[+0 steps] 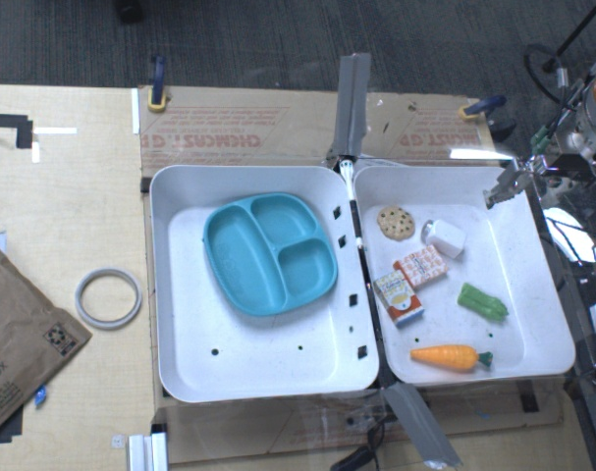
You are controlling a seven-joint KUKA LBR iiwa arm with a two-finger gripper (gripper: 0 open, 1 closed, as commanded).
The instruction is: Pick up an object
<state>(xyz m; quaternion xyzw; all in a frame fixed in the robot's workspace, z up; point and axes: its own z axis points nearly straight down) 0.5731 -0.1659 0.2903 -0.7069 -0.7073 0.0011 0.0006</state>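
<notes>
My end effector hangs at the right white bin's upper right rim — whether it's open, I cannot tell. Nearest pick, I judge, is the small white block, down-left of it — long axis slanting

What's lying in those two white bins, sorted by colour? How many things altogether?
Blue: 1, divided plate
Brown: 1, cookie
White: 1, small block
Red and white: 2, cartons
Green: 1, vegetable
Orange: 1, carrot
Total: 7

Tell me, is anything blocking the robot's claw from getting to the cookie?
Nothing visible does. The gripper sits at the right bin's upper right edge, and the cookie lies uncovered across bare bin floor, with the small white object beside it.
</notes>
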